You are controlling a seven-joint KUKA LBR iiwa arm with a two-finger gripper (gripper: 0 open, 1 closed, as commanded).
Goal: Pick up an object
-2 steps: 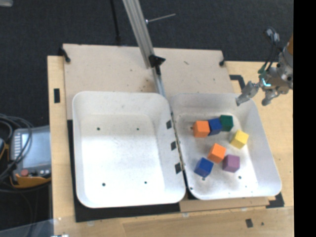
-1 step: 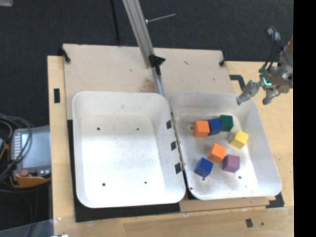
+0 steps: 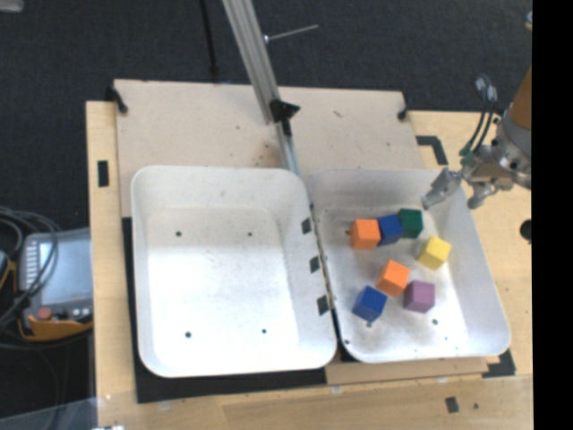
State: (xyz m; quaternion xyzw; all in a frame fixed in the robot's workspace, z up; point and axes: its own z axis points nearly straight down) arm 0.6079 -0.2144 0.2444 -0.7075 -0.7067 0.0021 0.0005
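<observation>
Hovering at the upper right corner of the right bin [image 3: 483,330], my claw [image 3: 458,192] hangs with its two fingers spread apart and nothing between them. One fingertip sits over the bin's top rim, the other just outside toward the right edge.

The cubes lie below and to the left of my claw, all inside the right bin. Nearest is the green cube [image 3: 411,222], just down-left of my left fingertip but clear of it. It touches the blue cube [image 3: 390,229] on its left, which in turn presses against an orange cube [image 3: 364,234]; the three form a short row. The yellow cube [image 3: 434,252] sits alone, almost straight below my claw and near the bin's right wall. Further down, a second orange cube [image 3: 393,277] and the purple cube [image 3: 419,295] sit close together, and a second blue cube [image 3: 369,304] lies lowest and furthest left, near the divide between the bins.

The left bin [image 3: 161,195] stands beside it on the table [image 3: 269,401], touching the right one along the middle edge.
</observation>
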